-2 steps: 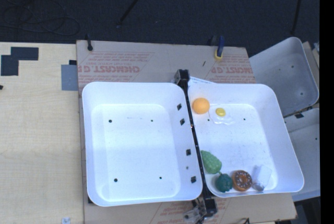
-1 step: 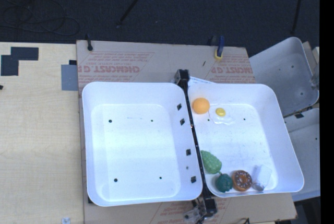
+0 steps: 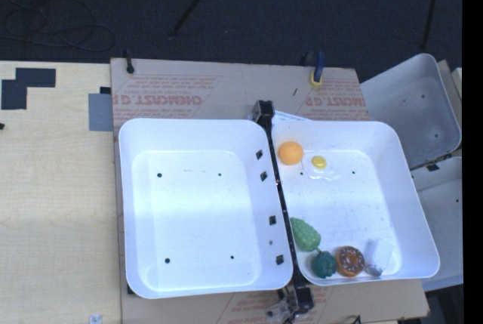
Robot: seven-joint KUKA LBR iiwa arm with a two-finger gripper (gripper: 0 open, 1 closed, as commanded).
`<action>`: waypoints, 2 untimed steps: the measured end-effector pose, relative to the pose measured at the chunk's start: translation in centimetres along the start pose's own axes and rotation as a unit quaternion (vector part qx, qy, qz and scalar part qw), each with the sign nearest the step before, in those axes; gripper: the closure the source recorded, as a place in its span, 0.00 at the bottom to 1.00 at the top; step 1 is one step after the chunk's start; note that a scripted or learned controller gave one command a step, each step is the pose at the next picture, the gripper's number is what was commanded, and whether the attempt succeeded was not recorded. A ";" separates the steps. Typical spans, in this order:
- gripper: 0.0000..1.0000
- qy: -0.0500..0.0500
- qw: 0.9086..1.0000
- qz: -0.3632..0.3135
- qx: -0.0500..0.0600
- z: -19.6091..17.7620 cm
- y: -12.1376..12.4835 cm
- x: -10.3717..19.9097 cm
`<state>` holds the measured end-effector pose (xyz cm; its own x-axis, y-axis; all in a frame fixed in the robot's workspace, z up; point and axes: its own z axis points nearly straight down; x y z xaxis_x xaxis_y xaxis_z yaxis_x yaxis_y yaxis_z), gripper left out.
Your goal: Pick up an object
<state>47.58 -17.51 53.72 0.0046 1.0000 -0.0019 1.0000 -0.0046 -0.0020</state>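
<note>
Two white bins sit side by side on a sheet of brown cardboard [image 3: 189, 92] with red letters on it, and the cardboard lies on the pale wood worktop [image 3: 53, 202]. I will use the orange ball [image 3: 290, 153] as my marker. The ball lies in the right bin [image 3: 377, 194], up in the far corner, close to the wall where the two bins meet. Just to the right of the ball is a little yellow blob [image 3: 318, 162] resting on something pale and shiny; it looks like a toy fried egg, but I am not sure. A good way nearer to me than the ball, next to the same shared wall, lies a light green leafy thing [image 3: 305, 233]. Nearer still than the ball, along the front wall of that bin, three things lie in a row: a dark green round lump [image 3: 324, 264] touching the leafy thing, then a brown doughnut [image 3: 349, 260] just beside it, then a small white piece [image 3: 379, 253] that I cannot make out. All the things to pick up are in this bin. On the other side of the ball, over the shared wall, is the left bin [image 3: 189, 194], with just a few small dark dots on its floor. Past the ball, at the far edge of the cardboard, stands a blue and yellow clamp [image 3: 318, 69]. I cannot tell if the tool is clenched or released.
</note>
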 end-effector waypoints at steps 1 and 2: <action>1.00 0.000 1.000 -0.001 0.000 0.0 0.0 -4.0; 1.00 0.001 1.000 -0.003 0.000 0.1 5.0 -3.0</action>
<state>52.61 -20.57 53.65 -0.0019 1.0000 -0.0008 1.0000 0.0019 -0.0016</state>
